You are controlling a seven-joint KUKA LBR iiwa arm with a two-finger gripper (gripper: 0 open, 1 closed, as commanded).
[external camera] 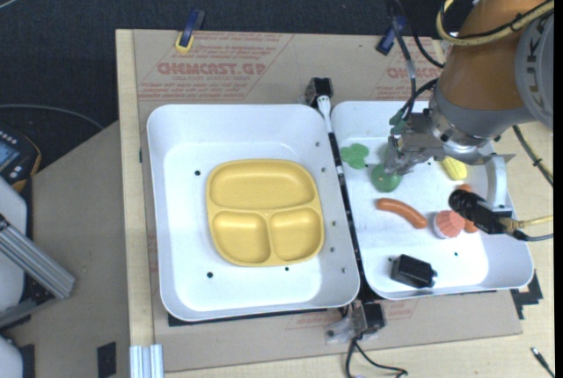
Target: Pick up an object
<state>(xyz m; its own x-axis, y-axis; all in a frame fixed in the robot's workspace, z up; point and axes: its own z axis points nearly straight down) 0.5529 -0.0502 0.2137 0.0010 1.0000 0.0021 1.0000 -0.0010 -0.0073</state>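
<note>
We judge the pick barely begun: our fingers point(393, 163) hang low in the right bin point(501, 266), whether open or closed we cannot tell, with a green object point(384, 180) just beneath them, nothing lifted, and the grasp and raise remain.

We see two bins, the left bin point(167, 192) and the right bin point(501, 266), of smooth white plastic with a faint sheen. The yellow divided tray point(262, 211) looks like matt moulded plastic. The bench top point(220, 64) reads as brown paper-faced board, flat and dull, with printed red lettering. The arm's orange band point(488, 25) shines glossily, above a satin grey wrist shell point(479, 126). The small black block point(412, 271) seems matt, and the orange sausage-shaped piece point(402, 212) smooth and slightly shiny.
</note>
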